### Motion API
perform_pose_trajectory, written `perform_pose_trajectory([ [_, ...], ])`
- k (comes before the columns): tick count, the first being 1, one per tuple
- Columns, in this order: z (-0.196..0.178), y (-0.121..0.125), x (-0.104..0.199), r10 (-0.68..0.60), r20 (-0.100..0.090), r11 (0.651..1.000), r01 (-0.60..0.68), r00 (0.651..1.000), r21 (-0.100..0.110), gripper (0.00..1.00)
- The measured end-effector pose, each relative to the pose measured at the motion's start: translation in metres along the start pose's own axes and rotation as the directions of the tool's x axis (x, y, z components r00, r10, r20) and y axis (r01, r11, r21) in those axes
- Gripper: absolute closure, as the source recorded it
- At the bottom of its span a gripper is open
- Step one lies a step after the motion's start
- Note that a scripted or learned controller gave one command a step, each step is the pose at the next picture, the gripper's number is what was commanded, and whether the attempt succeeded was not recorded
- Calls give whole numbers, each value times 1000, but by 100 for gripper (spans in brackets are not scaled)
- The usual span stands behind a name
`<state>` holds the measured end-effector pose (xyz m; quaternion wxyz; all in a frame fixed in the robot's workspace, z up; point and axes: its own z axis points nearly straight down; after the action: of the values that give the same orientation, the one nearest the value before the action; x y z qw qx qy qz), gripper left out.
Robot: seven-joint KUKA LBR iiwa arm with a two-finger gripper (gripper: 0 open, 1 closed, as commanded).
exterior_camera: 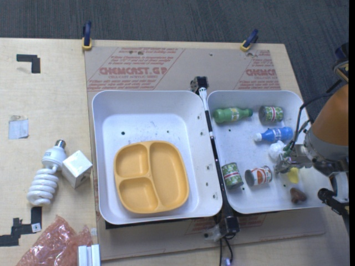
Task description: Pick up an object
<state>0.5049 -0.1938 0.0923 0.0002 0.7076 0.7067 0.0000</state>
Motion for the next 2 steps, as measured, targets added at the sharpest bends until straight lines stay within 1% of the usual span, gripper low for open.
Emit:
perform_pose_trajectory([
  [1, 0, 67, 52, -2, 0, 1000, 2, 1000, 0, 0],
  [2, 0, 30, 85, 0, 0, 1000, 0, 1000, 1, 0],
])
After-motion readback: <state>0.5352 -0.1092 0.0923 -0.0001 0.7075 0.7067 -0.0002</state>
